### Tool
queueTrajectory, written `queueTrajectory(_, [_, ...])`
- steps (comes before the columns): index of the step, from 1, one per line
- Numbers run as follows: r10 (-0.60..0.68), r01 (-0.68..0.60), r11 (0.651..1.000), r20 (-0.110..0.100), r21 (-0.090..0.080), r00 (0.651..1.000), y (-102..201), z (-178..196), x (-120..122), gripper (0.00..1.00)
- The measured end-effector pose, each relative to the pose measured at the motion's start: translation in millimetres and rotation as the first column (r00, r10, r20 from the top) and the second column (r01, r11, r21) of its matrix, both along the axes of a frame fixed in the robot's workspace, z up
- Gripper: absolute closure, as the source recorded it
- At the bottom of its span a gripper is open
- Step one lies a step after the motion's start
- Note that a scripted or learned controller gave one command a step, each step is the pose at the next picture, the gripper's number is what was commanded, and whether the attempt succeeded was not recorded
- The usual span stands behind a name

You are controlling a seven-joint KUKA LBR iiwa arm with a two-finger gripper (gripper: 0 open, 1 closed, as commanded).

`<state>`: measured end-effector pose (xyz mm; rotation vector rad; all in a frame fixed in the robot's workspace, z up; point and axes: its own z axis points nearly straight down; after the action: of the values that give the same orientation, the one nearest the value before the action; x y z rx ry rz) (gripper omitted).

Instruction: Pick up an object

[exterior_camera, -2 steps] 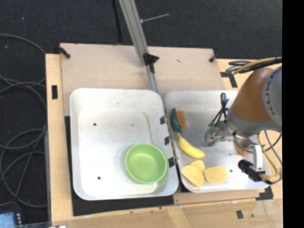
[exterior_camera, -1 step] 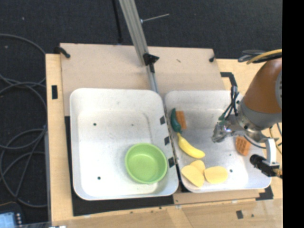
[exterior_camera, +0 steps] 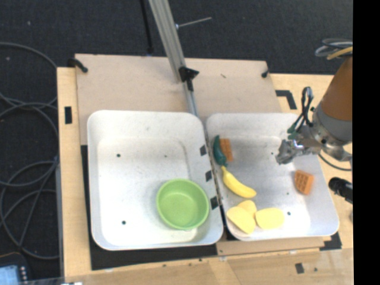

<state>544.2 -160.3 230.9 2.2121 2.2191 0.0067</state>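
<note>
In the right bin (exterior_camera: 267, 129) lie a yellow banana (exterior_camera: 237, 184), two pale yellow flat pieces (exterior_camera: 255, 217), an orange block (exterior_camera: 303, 182) near the right wall, and a teal-and-orange item (exterior_camera: 222, 150) against the left wall. My gripper (exterior_camera: 285, 153) hangs over the right bin's upper right part, above and left of the orange block. Nothing shows between its fingers. A green bowl (exterior_camera: 182, 203) sits in the left bin (exterior_camera: 119, 135) near its front right corner.
A slanted aluminium pole (exterior_camera: 169, 34) rises from the back between the two bins. Black cables lie on the dark floor at the left. The arm's orange band (exterior_camera: 338, 94) stands at the right edge.
</note>
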Motion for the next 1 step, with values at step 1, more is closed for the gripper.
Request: queueTrajectory(1, [0.001,-0.001,1.0,-0.001,0.001,1.0,0.0,44.0,-0.2,1.0])
